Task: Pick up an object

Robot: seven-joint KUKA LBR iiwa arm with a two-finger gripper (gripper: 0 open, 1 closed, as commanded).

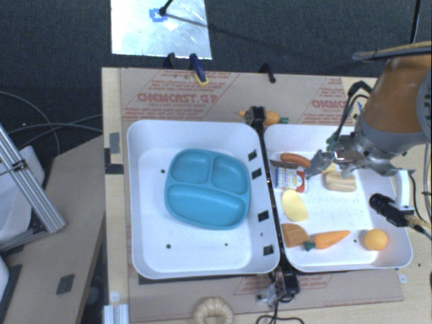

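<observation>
The right bin (398,258) holds several small items. A reddish sausage (295,159) lies at its far left, with a white, red and blue packet (288,179) just below it. Further toward the front are a yellow lemon-like piece (294,205), a brown bread-like piece (294,234), a carrot (329,239) and an orange ball (375,239). A beige block (339,181) rests near the middle. My gripper (322,162) hangs over this bin, between the sausage and the beige block, close above them. Nothing is visibly held.
The left bin (145,181) carries a blue divided plate (208,187). A black divider strip (264,181) runs between the bins. The arm's grey and orange body (398,113) covers the right bin's far right corner. A black part (388,210) juts over its right side.
</observation>
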